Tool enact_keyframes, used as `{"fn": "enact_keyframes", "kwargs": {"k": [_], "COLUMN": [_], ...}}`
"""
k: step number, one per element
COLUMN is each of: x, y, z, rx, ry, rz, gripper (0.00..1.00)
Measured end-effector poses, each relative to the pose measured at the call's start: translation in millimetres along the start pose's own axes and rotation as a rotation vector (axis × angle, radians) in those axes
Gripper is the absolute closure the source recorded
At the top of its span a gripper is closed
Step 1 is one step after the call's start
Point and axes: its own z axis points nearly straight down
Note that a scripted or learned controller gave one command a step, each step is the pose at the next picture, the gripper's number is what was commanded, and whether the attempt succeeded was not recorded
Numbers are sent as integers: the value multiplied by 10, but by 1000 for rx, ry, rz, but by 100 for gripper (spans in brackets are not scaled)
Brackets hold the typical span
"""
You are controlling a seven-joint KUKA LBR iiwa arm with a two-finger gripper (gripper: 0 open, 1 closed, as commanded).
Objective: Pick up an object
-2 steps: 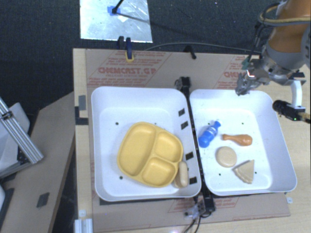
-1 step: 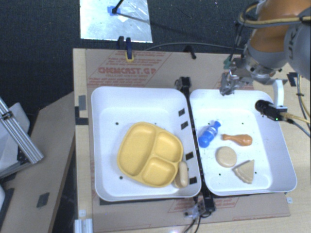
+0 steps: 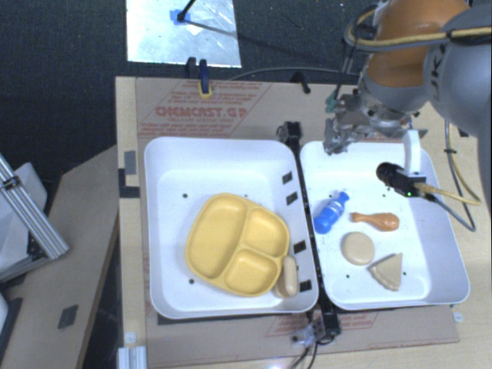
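My gripper (image 3: 337, 143) hangs over the far left corner of the right bin (image 3: 442, 241), with nothing visibly in it. Below it in that bin lie a small blue bottle (image 3: 330, 212), an orange-brown drumstick (image 3: 377, 221), a round beige disc (image 3: 357, 248) and a tan wedge (image 3: 387, 270). The bottle is the nearest of these to the gripper, a short way toward the front. In the left bin (image 3: 169, 206) a yellow divided plate (image 3: 237, 244) lies flat, and a small beige roll (image 3: 288, 275) rests against its front right edge.
A black device (image 3: 395, 178) on a white bracket with a cable hangs from the arm over the right bin's far side. The raised wall (image 3: 301, 198) between the bins carries black clips. A shiny sheet (image 3: 183, 20) lies beyond the bench.
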Motion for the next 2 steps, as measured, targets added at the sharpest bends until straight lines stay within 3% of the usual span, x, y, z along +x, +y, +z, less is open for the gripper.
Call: {"fn": "enact_keyframes", "kwargs": {"k": [2], "x": [948], "y": [-216], "z": [265], "rx": [3], "ry": [0], "rz": [0], "gripper": [100]}}
